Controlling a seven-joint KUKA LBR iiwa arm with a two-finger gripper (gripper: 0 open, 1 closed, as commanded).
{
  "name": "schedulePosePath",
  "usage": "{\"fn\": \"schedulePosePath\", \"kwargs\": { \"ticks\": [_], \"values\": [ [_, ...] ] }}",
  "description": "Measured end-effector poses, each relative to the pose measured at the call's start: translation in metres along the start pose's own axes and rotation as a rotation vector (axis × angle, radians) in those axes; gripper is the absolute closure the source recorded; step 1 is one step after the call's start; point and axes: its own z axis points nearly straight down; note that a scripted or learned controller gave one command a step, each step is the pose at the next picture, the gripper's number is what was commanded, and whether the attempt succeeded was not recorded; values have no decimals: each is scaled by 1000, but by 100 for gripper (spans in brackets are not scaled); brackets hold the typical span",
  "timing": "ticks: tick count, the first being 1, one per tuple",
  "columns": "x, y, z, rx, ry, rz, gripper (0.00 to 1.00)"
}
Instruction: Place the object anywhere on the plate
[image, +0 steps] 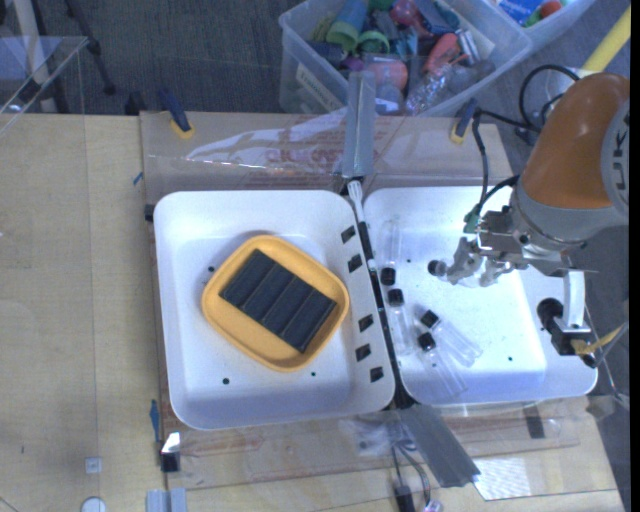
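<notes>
Plate: orange-yellow, rounded-square, ribbed dark grey panel across its middle, lying tilted in the left white bin on the tabletop. Object: clear, see-through plastic piece, hard to make out, flat on the floor of the right bin near small black bits. End effector: over the right bin, well apart from the plate, nothing seen between its tips.

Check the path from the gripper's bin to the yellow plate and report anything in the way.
The raised divider where the two bins meet lies between the gripper, over the right bin, and the yellow plate in the left bin. The dark slatted insert covers much of the plate's surface.
</notes>
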Motion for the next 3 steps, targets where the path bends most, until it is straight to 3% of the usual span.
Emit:
{"fn": "schedulePosePath", "kwargs": {
  "ticks": [1, 2, 3],
  "values": [
    [78, 21, 32, 1, -1, 36, 100],
    [131, -5, 32, 5, -1, -182, 100],
    [131, -5, 32, 4, -1, -181, 0]
  ]
}}
